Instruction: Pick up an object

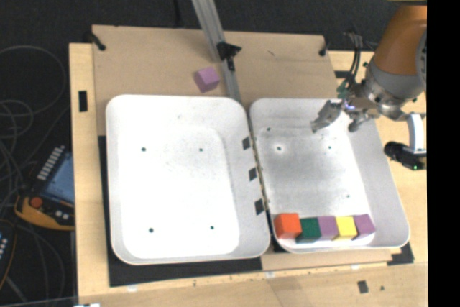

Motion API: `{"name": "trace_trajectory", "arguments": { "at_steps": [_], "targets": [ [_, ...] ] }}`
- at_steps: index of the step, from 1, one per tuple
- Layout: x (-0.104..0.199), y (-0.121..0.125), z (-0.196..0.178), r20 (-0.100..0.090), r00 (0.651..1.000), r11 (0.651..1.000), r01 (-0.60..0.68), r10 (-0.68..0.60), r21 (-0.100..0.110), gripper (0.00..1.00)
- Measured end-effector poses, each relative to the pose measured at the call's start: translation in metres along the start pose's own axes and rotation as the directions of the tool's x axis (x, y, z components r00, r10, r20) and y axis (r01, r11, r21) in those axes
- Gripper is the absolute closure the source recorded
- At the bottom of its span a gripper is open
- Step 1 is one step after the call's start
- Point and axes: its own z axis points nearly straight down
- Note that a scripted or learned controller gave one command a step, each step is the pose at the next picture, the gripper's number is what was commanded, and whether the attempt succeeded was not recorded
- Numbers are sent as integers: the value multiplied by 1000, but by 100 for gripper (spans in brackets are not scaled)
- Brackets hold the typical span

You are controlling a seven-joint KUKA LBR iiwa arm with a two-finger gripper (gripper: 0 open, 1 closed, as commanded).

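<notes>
Along the near wall of the right bin point(374, 162) runs a row of small blocks: orange point(288, 224), green point(310, 228), purple point(328, 226), yellow point(346, 226) and another purple point(364, 223). One more purple block point(207, 78) lies on the bench behind the left bin. My gripper point(339, 118) hangs over the far part of the right bin, well away from the row. It is open, its two fingers point(322, 118) spread, with nothing between them.
The left bin point(176, 176) sits beside the right one, with black clips point(253, 172) along their shared edge. A slanted metal pole point(205, 11) rises from behind the bins. Cables and a handheld pendant point(50, 187) lie off the bench at left.
</notes>
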Motion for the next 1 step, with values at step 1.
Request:
{"name": "trace_trajectory", "arguments": {
  "at_steps": [1],
  "targets": [
    [75, -78, 106, -2, 1000, 1000, 1, -1, 0, 0]
  ]
}}
